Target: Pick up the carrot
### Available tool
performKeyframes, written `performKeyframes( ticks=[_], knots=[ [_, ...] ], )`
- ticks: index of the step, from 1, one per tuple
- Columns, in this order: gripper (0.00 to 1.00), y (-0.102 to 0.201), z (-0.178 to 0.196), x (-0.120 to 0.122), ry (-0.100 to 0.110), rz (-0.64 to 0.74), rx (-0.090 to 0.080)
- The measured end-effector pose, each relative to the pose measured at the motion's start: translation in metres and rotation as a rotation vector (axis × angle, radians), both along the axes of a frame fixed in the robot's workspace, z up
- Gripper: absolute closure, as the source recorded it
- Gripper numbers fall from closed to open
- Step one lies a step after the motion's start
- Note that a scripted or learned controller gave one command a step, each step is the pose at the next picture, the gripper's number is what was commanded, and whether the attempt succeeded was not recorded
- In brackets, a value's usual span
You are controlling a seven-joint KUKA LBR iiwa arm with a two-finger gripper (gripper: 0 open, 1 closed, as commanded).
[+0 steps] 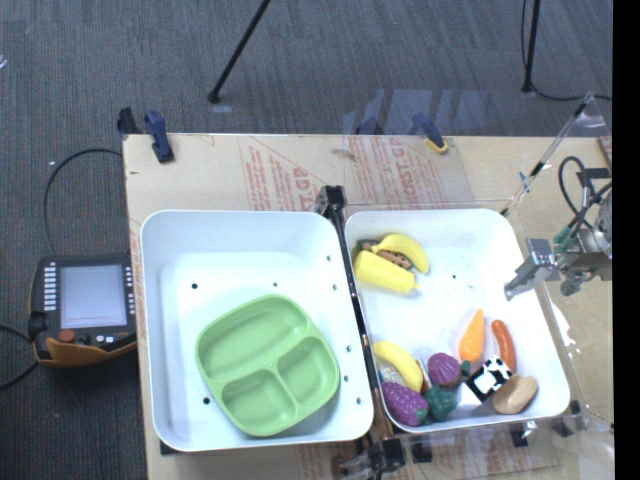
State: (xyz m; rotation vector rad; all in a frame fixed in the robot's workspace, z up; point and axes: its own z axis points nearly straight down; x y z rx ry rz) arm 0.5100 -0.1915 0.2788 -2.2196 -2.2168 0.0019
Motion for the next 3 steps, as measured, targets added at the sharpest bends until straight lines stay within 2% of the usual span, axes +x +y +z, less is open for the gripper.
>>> performKeyframes(
  ticks=[1, 2, 3],
  knots=[
    [0.00, 0.012, -0.099, 0.004, 0.011, -0.099, 0.004],
    [0.00, 0.004, -0.188, 0.016, -0.002, -0.367, 0.008],
    [1.00, 0.004, -0.180, 0.016, 0.001, -0.369, 0.009]
  ],
)
